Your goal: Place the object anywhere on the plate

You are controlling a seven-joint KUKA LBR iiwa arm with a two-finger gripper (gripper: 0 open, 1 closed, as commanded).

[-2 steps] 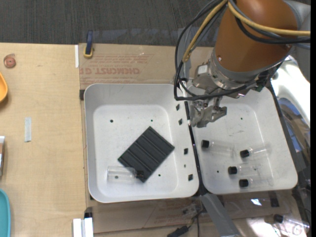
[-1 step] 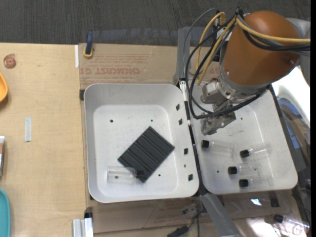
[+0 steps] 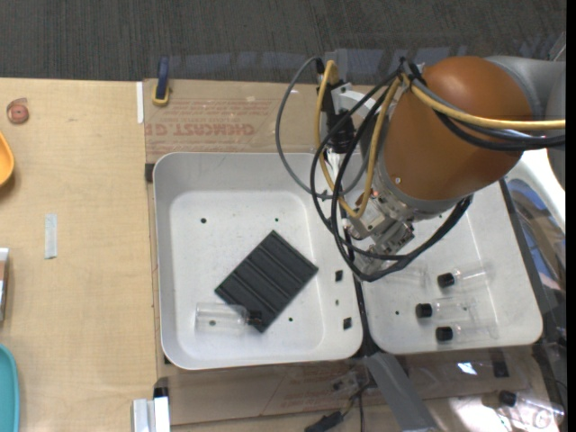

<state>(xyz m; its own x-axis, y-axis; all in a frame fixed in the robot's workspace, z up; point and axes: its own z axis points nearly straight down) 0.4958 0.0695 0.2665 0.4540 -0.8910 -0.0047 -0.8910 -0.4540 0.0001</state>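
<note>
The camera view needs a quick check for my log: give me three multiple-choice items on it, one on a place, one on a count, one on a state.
1. Where does the black ribbed plate lie?
A. left bin
B. right bin
C. wooden bench

2. How many black-capped clear vials lie in the right bin?
A. one
B. three
C. five

3. How does the clear vial in the left bin relate to the plate?
A. centred on top of it
B. at its lower corner, on the bin floor
C. in the other bin

Answers: 1 A, it rests on the left bin's floor. 2 B, three black caps show. 3 B, it lies by the plate's lower corner.
</note>
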